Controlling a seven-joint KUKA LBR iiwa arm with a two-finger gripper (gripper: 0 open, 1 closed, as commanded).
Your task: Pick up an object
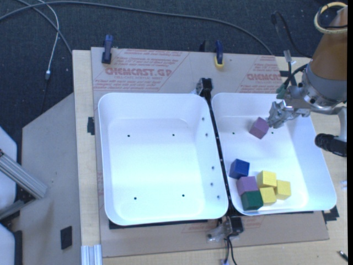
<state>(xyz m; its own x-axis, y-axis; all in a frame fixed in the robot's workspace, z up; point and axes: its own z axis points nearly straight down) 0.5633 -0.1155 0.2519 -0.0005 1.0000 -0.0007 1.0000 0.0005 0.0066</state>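
From the overhead camera view, the worktop (83,148) is carrying two shallow white bins sitting side by side on a sheet of brown printed board (165,70). The left bin (110,164) is lying next to the right bin (314,164), their inner edges nearly touching along a dark strip down the middle.

The arm (331,54) is reaching in from the right, orange band above the grey wrist, and the gripper (274,120) is hanging over the far part of the right bin. A purple cube (258,128) is sitting right at the fingertips, tilted so it's showing a corner rather than lying flat. It looks like it's being pinched at its upper right edge, so I'd say the gripper is clamped on it, though the fingers are small and a bit blurry here.

The rest of the blocks are bunching up in the near part of the right bin: a blue cube (239,168), a second purple cube (247,184) just beside it, a green cube (252,200) touching that one at the near rim, and three yellow cubes (268,179) crowding together to their right.

Two clamps are gripping the far edge of the board, a blue one (107,48) and a yellow-tipped one (219,55). Cables (49,32) are trailing across the dark floor behind.
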